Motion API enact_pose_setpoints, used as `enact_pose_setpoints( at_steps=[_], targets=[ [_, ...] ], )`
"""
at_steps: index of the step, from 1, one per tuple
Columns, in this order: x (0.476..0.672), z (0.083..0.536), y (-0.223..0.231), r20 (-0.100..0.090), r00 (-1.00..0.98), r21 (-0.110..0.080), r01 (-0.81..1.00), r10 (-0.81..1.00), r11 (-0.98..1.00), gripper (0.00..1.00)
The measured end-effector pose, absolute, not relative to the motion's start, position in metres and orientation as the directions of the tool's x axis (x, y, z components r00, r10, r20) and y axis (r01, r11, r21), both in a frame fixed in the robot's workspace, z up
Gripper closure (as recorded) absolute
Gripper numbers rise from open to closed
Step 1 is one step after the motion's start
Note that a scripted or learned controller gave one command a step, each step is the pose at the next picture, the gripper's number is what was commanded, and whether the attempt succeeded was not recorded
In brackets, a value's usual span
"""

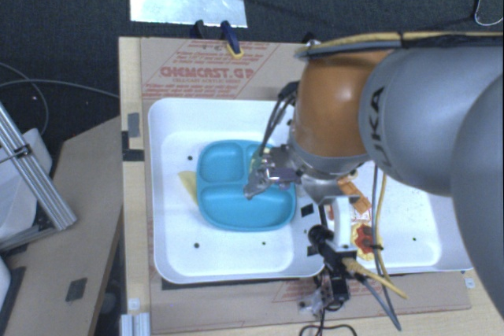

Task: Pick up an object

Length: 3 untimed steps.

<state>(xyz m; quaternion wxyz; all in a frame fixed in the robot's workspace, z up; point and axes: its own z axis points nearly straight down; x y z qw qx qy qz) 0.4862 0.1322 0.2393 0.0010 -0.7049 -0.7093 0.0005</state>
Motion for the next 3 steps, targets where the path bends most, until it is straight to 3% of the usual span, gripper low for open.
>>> enact_pose_setpoints(
  at_steps=[1, 2, 3],
  targets=[
    [0.486, 0.163, 0.110, 0.000, 0.001, -0.003, 1.000, 1.000, -0.001, 0.00],
    [0.486, 0.135, 0.224, 0.002, -0.012, 0.002, 1.000, 1.000, 0.012, 0.00],
    [0.564, 0.203, 0.202, 0.002, -0.001, 0.012, 1.000, 1.000, 0.001, 0.00]
  ],
)
